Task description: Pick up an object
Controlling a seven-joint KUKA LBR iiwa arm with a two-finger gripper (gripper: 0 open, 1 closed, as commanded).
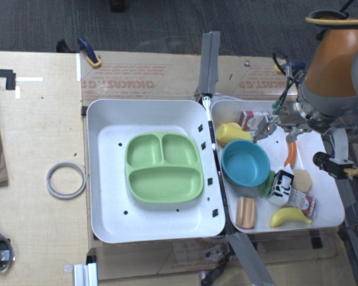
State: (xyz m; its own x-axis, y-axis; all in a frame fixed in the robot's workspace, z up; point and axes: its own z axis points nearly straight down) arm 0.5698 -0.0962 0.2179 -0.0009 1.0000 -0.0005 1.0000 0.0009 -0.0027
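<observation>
Camera view from above the bench: the grey two-finger gripper [264,128] hangs over the right-hand shallow white bin [329,219], just above the round blue plastic bowl [245,163]; whether it is open or closed cannot be told. A yellow rounded toy [231,132] touches the bowl's upper left, a tan cylinder [245,212] lies below it, a yellow plastic banana [290,217] to its lower right. Left of the bowl, the neighbouring bin holds a green divided plate [164,167].
</observation>
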